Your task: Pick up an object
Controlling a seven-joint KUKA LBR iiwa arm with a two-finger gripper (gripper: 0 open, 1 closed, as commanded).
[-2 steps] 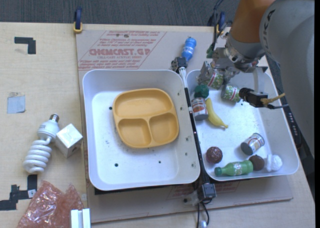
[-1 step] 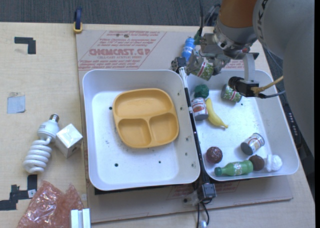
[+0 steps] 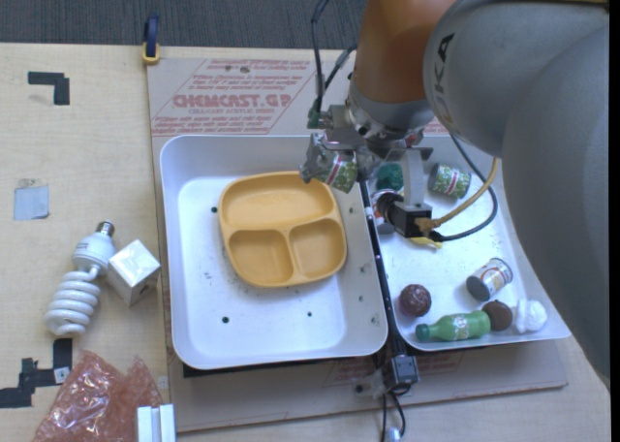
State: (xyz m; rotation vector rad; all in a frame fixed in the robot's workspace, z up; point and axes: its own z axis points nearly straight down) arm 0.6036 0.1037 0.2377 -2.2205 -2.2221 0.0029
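We look down on a tan bench (image 3: 77,159) bearing two white bins. The gripper (image 3: 334,167) hangs over the left bin's (image 3: 184,266) far right corner, fingers closed on a small green can (image 3: 341,174) whose long axis slants across them. That bin holds a yellow divided tray (image 3: 281,229) with bare floor in front. The right bin (image 3: 542,333) holds a green bottle (image 3: 453,327) lying sideways, another can (image 3: 449,180) and brown balls.

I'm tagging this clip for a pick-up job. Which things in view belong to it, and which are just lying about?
Job:
gripper, shut on a small green can
yellow tray
green bottle
second can
white bins

Lying about:
spiral bulb
white cube
red wrapper
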